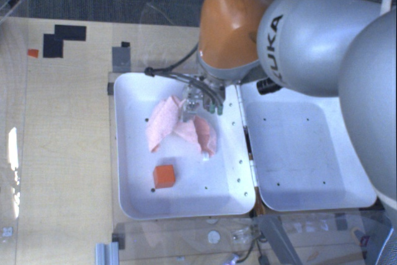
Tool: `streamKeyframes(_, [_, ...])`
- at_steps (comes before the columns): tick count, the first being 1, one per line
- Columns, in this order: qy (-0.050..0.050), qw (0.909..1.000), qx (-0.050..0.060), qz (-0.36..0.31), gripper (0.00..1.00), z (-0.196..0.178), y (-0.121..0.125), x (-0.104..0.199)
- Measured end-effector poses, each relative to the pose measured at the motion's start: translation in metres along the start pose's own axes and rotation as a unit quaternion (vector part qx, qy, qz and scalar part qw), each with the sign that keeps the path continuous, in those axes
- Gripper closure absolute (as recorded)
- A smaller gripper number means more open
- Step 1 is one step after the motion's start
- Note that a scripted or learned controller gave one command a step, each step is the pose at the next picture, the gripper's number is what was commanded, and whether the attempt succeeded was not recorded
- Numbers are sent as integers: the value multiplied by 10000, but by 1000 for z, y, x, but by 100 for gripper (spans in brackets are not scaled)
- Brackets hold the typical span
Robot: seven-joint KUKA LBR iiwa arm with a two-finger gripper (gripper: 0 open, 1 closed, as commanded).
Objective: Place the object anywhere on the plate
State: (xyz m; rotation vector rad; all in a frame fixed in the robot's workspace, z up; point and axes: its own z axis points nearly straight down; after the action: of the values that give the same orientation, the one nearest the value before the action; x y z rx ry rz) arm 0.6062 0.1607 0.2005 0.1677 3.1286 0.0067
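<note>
A small orange-red block (164,176) lies on the floor of the left shallow white bin (130,195), near its front-left corner. Behind it, well apart, a crumpled pink cloth (166,124) lies in the middle of the same bin. The pincer (197,103) hangs at the cloth's upper edge; whether it is spread or pressed together, I cannot tell. The right white bin (310,152) stands beside, on the pale wooden surface (62,152).

Robotics lab: KUKA arm (310,40) over bench w/ white bins (124,152).
</note>
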Motion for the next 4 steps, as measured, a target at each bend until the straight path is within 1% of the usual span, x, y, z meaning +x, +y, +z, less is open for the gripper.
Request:
streamKeyframes(1, [-27, 9929, 0, -1189, 100, -28, -64, 5])
streamKeyframes(2, [-22, 9731, -2, -2302, 100, -15, -56, 13])
streamKeyframes(3, [-33, 9507, -11, -3102, 100, -36, -16, 34])
streamKeyframes(4, [-16, 9654, -1, -2607, 100, -23, -43, 8])
